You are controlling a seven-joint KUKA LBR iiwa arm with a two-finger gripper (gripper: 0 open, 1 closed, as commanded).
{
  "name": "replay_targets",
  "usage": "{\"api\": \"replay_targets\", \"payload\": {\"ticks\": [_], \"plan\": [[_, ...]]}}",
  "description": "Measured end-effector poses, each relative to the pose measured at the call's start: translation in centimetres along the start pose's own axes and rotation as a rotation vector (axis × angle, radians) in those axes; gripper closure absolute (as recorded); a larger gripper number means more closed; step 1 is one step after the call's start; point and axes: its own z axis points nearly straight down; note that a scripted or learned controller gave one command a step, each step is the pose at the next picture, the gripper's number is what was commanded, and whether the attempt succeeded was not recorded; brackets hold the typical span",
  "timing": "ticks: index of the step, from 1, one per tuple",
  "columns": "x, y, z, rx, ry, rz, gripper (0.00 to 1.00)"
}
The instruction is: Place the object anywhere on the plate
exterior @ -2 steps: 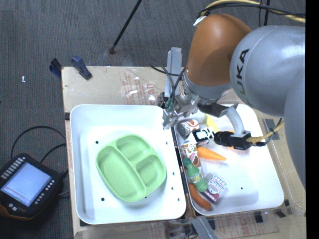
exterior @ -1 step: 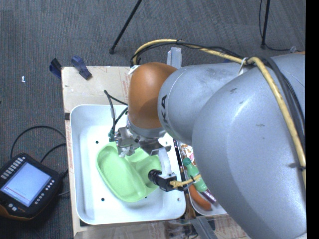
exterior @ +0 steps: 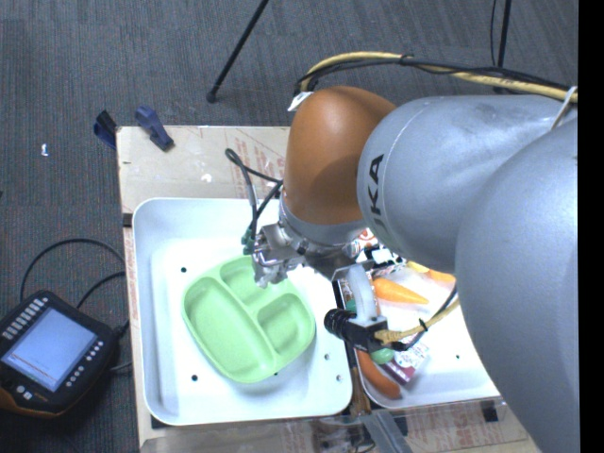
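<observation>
Arm (exterior: 453,215) fills most of the right half of the frame, grey body with the orange band (exterior: 330,154) bulging mid-frame. It hides the upper part of the right bin (exterior: 462,371) and most of what lies in it.

Gripper (exterior: 269,270) sits just left of centre, below the orange band, over the upper right edge of the green plate (exterior: 247,324). Can't tell whether it's clenched or released, too small and cluttered with cables. Nothing clearly seen in it.

Plate is a light green sectioned dish, tilted diagonally in the left bin (exterior: 156,243), compartments bare as far as visible. Its top corner is partly covered by the gripper.

Objects sit in the right bin at lower centre-right: an orange carrot-shaped piece (exterior: 401,293), a reddish-orange item (exterior: 380,381) at the bin's lower edge, a small packet (exterior: 408,364) beside it, and something green (exterior: 381,356) between. All partly covered by the arm and a black fitting (exterior: 342,324); which one is the task's object, can't tell.

Writing: black letters on the grey arm housing near centre, partly cut off, reads like "KA". Packet print unreadable.

Open room: left bin has bare white floor left of and below the plate. Teach pendant (exterior: 52,352) at lower left on the carpet, blue clamps (exterior: 151,127) at the bench's upper left corner, tripod leg (exterior: 243,38) at top.
</observation>
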Motion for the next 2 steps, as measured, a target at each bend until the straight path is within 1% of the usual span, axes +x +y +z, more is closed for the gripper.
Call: {"api": "replay_targets", "payload": {"ticks": [1,2], "plan": [[-3.3,-5.3,8.0,0.006,0.001,0.306,1.00],[1.5,-4.0,7.1,0.002,0.000,0.073,1.00]]}}
